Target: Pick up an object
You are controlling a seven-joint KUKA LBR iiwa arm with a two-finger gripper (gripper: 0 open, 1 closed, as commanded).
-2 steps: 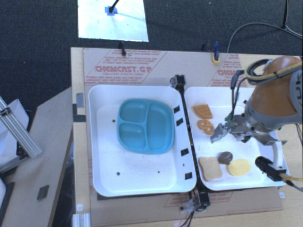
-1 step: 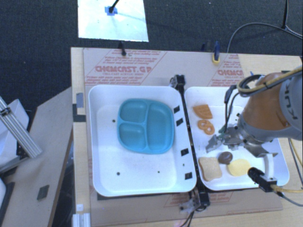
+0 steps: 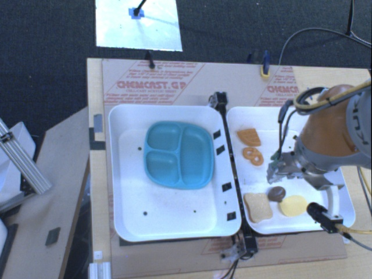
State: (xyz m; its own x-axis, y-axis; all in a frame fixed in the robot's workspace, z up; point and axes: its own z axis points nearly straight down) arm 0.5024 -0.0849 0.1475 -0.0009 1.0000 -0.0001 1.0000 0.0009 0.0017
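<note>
Camera view: the left bin (image 3: 125, 214) carries a blue divided plate (image 3: 177, 154) near its middle, away from the work. In the right bin (image 3: 347, 211), a toast slice (image 3: 257, 206), brown disc (image 3: 276, 193) and yellow round (image 3: 293, 205) lie along the near edge, likely picking targets. The gripper (image 3: 278, 171) hangs just above the disc; its opening I cannot tell.

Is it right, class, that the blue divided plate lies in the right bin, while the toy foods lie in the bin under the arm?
Not quite. The camera view shows the blue plate in the left bin, not the right one. The rest holds: the toy foods, such as the pretzel and the toast, lie in the right bin, under the arm.
</note>
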